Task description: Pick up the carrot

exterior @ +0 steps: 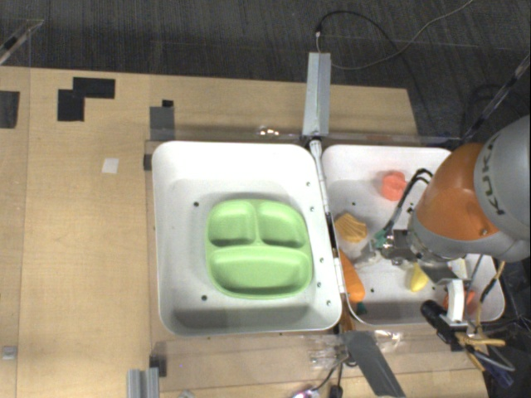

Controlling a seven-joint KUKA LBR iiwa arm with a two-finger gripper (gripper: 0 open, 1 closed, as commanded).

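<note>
Looming largest in the camera view, the grey arm (pixel 485 197) with its orange band bends in from the right over the right bin (pixel 365 166), its wrist tipped down toward the bin floor. Its gripper (pixel 388 247) sits low and dark beneath the wrist; whether it is spread or closed I cannot tell. The carrot (pixel 353 280) lies in the right bin hard against the left wall, near the front corner, its long axis running roughly along that wall. It is to the gripper's left and a little toward the front edge, near but apart. A yellowish piece (pixel 352 227), a pink piece (pixel 392 184) and a small yellow piece (pixel 417 279) share that bin. A green divided plate (pixel 259 247) rests in the left bin (pixel 178 222).
</note>
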